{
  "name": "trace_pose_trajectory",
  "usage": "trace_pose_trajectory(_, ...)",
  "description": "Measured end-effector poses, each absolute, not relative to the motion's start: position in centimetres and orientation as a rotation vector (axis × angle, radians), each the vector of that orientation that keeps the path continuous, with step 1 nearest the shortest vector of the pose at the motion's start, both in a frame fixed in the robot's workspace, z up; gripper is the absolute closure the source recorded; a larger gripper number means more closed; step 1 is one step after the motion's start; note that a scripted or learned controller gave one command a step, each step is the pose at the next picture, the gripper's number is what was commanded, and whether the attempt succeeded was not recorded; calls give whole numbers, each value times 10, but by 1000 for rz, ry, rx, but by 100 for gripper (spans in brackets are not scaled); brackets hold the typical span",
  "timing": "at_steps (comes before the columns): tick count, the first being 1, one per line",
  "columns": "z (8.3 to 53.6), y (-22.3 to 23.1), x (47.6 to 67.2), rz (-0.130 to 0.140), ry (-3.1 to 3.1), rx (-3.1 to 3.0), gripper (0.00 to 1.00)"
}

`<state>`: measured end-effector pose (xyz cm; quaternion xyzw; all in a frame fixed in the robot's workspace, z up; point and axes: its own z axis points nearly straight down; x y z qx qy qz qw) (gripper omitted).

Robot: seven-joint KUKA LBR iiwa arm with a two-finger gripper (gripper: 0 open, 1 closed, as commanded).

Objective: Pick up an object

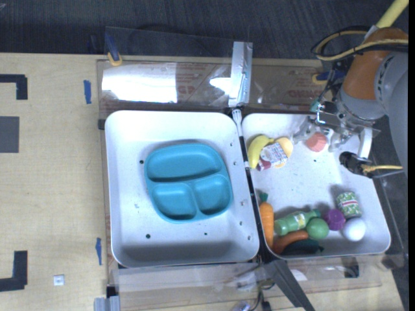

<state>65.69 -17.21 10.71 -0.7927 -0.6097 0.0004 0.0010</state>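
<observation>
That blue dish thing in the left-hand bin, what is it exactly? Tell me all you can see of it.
The blue tray looks like smooth turquoise plastic with rounded corners. It has three compartments, one long along the far side and two smaller ones on the near side. It lies flat, slightly turned, near the middle of the left white bin, resting on the bin's floor and touching nothing else.

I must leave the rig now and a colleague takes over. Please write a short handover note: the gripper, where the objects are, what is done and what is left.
Gripper: low over the back of the right bin, at a small pink object; whether it grips it, I cannot tell.
Right bin: banana and a labelled packet at the back left; carrot, green bottle, green ball, purple item, small can and white egg along the front.
Left bin: a blue divided tray.
Done: nothing visibly lifted.
Left: grip one object and raise it.
</observation>
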Motion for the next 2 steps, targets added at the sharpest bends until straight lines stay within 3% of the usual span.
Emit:
trace_pose_trajectory(1,88,-195,669,-6,-2060,-2353,0)
trace_pose_trajectory(2,101,-199,672,-11,-2074,-2367,100)
